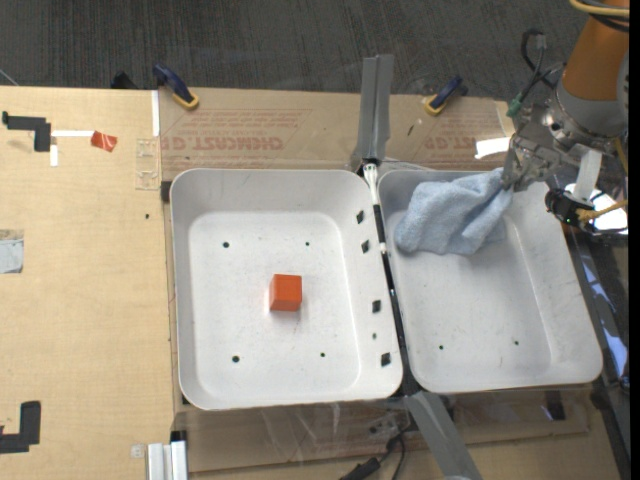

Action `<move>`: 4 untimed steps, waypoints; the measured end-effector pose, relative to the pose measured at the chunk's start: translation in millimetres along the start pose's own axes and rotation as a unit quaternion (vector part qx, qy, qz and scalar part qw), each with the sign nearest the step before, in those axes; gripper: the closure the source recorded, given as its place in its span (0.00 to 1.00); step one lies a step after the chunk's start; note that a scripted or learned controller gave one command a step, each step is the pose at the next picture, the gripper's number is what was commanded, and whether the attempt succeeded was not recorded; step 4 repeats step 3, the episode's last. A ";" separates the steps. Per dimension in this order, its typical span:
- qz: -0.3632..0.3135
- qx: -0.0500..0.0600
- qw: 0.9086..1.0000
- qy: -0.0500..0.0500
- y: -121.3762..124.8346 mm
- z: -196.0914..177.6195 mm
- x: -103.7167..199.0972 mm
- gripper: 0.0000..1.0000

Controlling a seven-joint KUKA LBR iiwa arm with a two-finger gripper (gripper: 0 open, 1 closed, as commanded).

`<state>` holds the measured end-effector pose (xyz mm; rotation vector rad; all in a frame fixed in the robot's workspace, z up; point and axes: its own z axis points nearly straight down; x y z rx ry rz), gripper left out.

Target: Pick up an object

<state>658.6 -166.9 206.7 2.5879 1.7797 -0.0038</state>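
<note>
A light blue cloth (450, 218) is bunched in the far part of the right bin (500, 368). One corner of it is pulled up toward the right, where my gripper (515, 178) is shut on it at the bin's far right side. An orange-red block (286, 293) lies alone near the middle of the left bin (200, 368). The arm with its orange band (598, 43) comes in from the upper right.
A metal divider bar (375, 118) runs between the two bins at the back. Two blue and yellow clamps (175, 85) (443, 94) hold the cardboard backing. The wooden bench top (70, 268) lies to the left. Cables hang beside the wrist on the right.
</note>
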 end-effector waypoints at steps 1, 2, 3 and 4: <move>-0.102 0.001 0.995 0.001 -12.3 1.3 -14.2 1.00; -0.091 0.000 0.996 0.001 -45.6 2.9 40.3 1.00; -0.082 0.000 0.997 0.000 -14.7 9.8 38.0 1.00; -0.082 0.000 0.997 0.000 -14.7 9.8 38.0 1.00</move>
